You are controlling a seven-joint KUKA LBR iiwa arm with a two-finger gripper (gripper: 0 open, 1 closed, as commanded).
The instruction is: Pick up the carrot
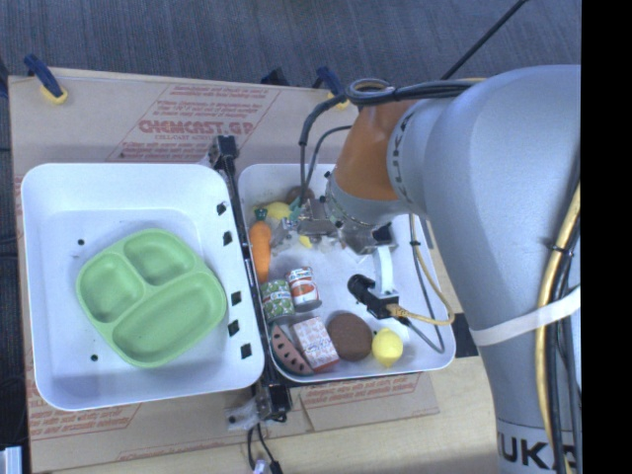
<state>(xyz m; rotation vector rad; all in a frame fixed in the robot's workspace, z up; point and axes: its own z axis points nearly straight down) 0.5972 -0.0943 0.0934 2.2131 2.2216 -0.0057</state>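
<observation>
The carrot (pixel 260 249) is orange and lies lengthwise against the left wall of the right bin (pixel 431 355), in its upper half. My gripper (pixel 300 223) hangs low over the back of that bin, just right of the carrot's top end. It is close to the carrot, but nothing shows it holding the carrot. The grey arm with its orange band (pixel 367 156) covers the bin's back right part.
A green divided plate (pixel 150 294) lies in the left bin (pixel 39 265). In the right bin are a yellow item (pixel 277 210), a green can (pixel 276 299), a red can (pixel 302 287), a watermelon slice (pixel 285 352), a small box (pixel 316 343), a brown disc (pixel 348 335) and a lemon (pixel 387 347).
</observation>
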